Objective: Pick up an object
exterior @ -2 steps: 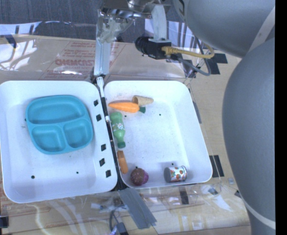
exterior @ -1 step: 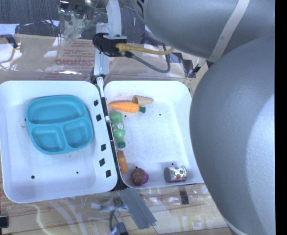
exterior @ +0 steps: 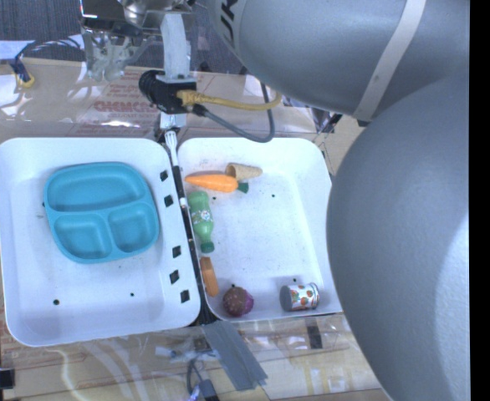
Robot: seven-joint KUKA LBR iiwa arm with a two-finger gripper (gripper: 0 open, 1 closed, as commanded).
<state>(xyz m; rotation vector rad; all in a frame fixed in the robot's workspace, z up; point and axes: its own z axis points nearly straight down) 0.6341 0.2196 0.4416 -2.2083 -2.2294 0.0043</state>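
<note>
Near edge: bench (exterior: 103, 362) surface is tan with a clear glossy film over it, glare streaks, and a strip of grey tape (exterior: 235, 353) just below the bins.

Arm (exterior: 395, 140) is grey, huge in frame, covers the right side and top right. Pale band crosses it.

Right bin (exterior: 312, 224), white, speckled floor. Along its near wall: small printed can (exterior: 298, 296) on its side, dark red round fruit (exterior: 237, 301) just left of it, apart. Small orange piece (exterior: 209, 276) against the left wall. Further up that wall a green bottle-like item (exterior: 200, 220). Past that, a carrot (exterior: 214, 183) lies crosswise, a tan wedge (exterior: 244, 172) just beside its far end. All pickable items sit in this bin, none lifted.

Left bin (exterior: 19, 291), white, holds a blue divided tray (exterior: 101, 210) with three compartments, set toward the far half. Black clips (exterior: 178, 249) run down the shared wall between bins.

Far side: cardboard-coloured sheet with red print under film, a black fitting (exterior: 168, 90) with a yellow cable (exterior: 228, 102) running right. Above it the hand (exterior: 104, 53) hangs over the bench, beyond the left bin, well apart from the items. Can't tell if it's wide or narrow. Dark floor behind.
</note>
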